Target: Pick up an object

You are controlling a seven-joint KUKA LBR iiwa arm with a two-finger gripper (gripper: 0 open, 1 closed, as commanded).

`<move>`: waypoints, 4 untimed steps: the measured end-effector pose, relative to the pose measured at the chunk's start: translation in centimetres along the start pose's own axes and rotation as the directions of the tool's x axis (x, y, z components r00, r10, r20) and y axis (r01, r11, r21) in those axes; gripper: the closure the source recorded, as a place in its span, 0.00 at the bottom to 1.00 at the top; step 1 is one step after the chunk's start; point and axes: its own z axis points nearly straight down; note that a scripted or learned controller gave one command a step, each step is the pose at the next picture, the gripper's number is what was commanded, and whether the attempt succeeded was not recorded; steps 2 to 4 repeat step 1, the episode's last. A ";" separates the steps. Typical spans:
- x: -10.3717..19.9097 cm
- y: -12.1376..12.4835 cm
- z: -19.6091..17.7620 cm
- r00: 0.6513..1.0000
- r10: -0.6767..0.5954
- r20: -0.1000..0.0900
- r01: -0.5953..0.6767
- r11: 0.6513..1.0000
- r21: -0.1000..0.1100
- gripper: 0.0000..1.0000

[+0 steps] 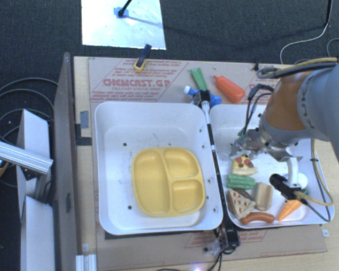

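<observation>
My gripper reaches down into the right bin near its left-middle, hanging from the grey arm with its orange band. Just below it lies a small pizza-like toy piece, very close to the gripper's tip. Further toward the front lie a green pea pod, a pizza slice, a bread piece, a red sausage and an orange carrot. Nothing is visibly held.
The left bin holds a yellow divided plate. Behind the bins on the cardboard lie a green marker, an orange toy, a blue piece and a yellow-and-blue clip.
</observation>
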 end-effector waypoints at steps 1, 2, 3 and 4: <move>8.4 0.4 -9.5 1.000 -0.011 -0.004 0.011 1.000 -0.005 1.00; 8.4 0.4 -9.5 1.000 -0.011 -0.004 0.011 1.000 -0.005 1.00; 8.4 0.4 -9.5 1.000 -0.011 -0.004 0.011 1.000 -0.005 1.00; 8.4 0.4 -9.5 1.000 -0.011 -0.004 0.011 1.000 -0.005 1.00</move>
